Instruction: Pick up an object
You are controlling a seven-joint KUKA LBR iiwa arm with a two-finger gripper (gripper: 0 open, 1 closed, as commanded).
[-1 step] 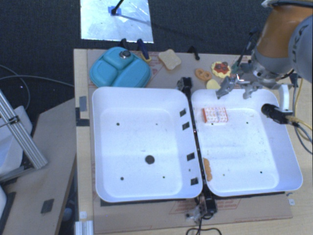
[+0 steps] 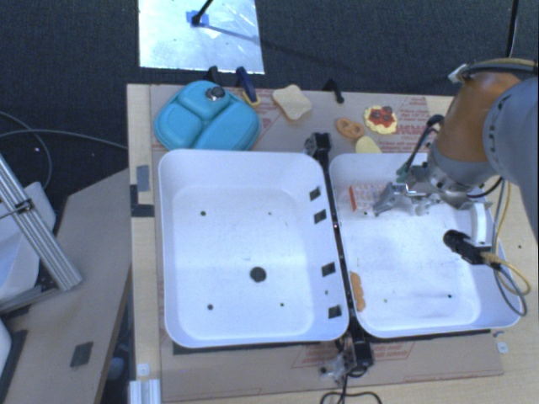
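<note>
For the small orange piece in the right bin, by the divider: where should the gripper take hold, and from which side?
Judging from this view, grip the orange piece across its narrow width, near mid-length, descending from above. It lies flat and elongated against the right bin's left wall, so one finger must slip between it and the wall; nudging it inward first may help.

No legible text on anything here.

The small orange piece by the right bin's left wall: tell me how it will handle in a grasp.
The orange piece looks small and flat, so probably light. It lies against the right bin's wall, which would likely block one finger. Its elongated shape suggests it slides rather than rolls.
</note>
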